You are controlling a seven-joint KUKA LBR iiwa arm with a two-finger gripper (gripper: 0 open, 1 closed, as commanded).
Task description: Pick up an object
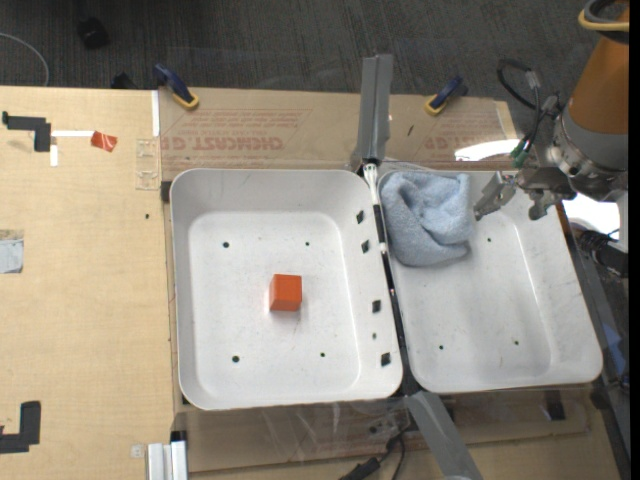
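Step in hand: approach, nothing grasped yet. The hand (512, 197) sits at the upper right of the frame, above the upper right part of the right bin (520, 368), with its 2 fingers spread apart and nothing between them. The arm (606, 88) enters from the right edge, orange band showing above the wrist.

Candidate objects, counted:
- 1 orange-red cube (286, 293), centre of the left bin (200, 348), sitting flat and alone on the bin floor, well apart from the hand.
- 1 blue-grey cloth (425, 218), crumpled in the upper left corner of the right bin, against the divider between bins. Its right edge is just beside the near fingertip; can't tell if touching.

Judgement: the cloth is the likelier target since the hand is right next to it. The next move calls for a short shift toward frame left, a descent onto the bunched folds, then pressing the fingers together on a raised ridge of fabric. Risk: the fingers may pinch only a thin layer and slip off, or drag the cloth. Going for the cube instead would need a long traverse across the divider.

Other counts: 2 white bins side by side on the table (70, 298), 2 clamps (176, 86) at the top edge of the cardboard, 1 small red tag (103, 141) at upper left.
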